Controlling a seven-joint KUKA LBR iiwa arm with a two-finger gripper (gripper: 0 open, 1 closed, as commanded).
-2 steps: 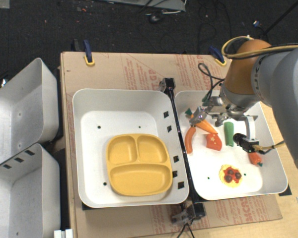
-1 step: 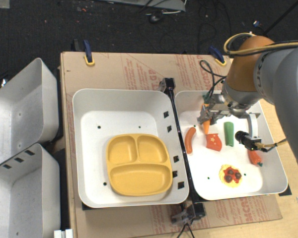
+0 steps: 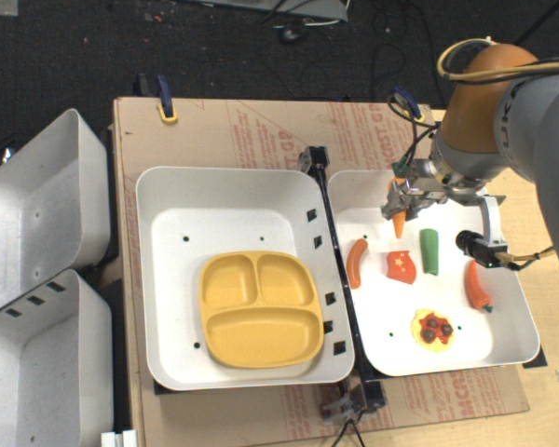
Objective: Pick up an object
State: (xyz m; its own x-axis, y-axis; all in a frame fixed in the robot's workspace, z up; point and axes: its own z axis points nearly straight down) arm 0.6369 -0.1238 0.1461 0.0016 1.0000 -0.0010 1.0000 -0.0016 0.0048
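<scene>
Broadly, the bench (image 3: 224, 133) carries two shallow white bins side by side, with the arm (image 3: 503, 110) reaching in from three o'clock over the right one. The left bin (image 3: 168, 203) holds a yellow divided tray (image 3: 259, 309), which sits toward six o'clock of that bin's floor. The right bin (image 3: 503, 343) holds the small items.

At about twelve o'clock of the right bin hangs the gripper (image 3: 401, 214), with a small orange carrot (image 3: 399, 222) pinched between its fingers, tip pointing down. The carrot looks raised above the bin floor, though the slant makes the height hard to judge.

Around it, taken largest first: a green cylinder (image 3: 429, 250) stands just at four o'clock of the carrot, near the bin's centre. A long reddish sausage-shaped piece (image 3: 355, 262) lies at seven o'clock of the gripper, close to the divider between the bins. Another orange-red elongated piece (image 3: 477, 285) lies toward three o'clock of the bin, just below a black fitting with a cable. A yellow disc with dark red berries (image 3: 435, 329) rests at six o'clock. A small red wedge (image 3: 402, 266) lies just beside the green cylinder, on its nine o'clock side, directly beneath the held carrot.
</scene>
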